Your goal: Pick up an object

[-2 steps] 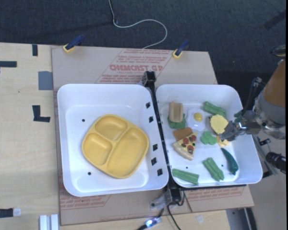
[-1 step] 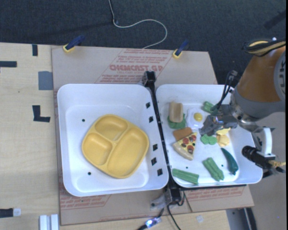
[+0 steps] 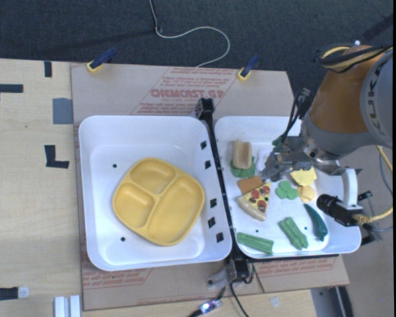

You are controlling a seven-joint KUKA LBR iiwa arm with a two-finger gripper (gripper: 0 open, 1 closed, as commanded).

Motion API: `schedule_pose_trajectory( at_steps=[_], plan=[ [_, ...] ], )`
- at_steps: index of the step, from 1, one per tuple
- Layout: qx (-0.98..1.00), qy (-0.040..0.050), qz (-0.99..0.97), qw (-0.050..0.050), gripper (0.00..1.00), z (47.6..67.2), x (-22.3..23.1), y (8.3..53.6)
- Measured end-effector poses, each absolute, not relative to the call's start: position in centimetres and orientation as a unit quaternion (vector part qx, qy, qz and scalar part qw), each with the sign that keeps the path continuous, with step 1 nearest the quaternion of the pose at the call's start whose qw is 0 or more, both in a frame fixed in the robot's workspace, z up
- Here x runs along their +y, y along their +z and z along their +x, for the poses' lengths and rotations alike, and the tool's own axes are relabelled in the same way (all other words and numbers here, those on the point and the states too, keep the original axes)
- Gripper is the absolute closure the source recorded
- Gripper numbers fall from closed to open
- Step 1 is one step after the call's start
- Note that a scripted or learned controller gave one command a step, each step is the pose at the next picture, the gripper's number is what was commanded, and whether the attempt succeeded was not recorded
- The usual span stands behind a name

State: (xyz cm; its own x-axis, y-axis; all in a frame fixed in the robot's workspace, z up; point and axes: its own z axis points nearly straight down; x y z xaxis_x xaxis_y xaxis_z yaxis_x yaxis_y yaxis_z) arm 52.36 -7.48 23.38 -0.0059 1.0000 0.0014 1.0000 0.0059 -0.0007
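Now the gripper [image 3: 272, 166] is hanging low in the right bin [image 3: 277, 127], and whether its dark fingers are spread or closed I cannot tell. Just left of it, a toy sandwich [image 3: 241, 154] is sitting on a green leaf; below, a pizza slice [image 3: 255, 201] is lying beside an orange piece [image 3: 249, 184]. Right of the tips, green clover shape [image 3: 288, 190] and yellow pieces [image 3: 305, 177] are crowding together. Further out, a yellow divided plate [image 3: 158, 201] is resting in the left bin [image 3: 96, 177].
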Motion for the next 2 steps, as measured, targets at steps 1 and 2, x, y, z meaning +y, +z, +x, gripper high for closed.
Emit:
schedule_pose_trajectory(
  at_steps=[1,2],
  plan=[
    [-0.708,0.0005,-0.707,0.001,1.00,52.70,-7.71,23.37],
    [-0.707,0.0009,-0.707,0.001,1.00,53.33,-7.62,23.07]
  ],
)
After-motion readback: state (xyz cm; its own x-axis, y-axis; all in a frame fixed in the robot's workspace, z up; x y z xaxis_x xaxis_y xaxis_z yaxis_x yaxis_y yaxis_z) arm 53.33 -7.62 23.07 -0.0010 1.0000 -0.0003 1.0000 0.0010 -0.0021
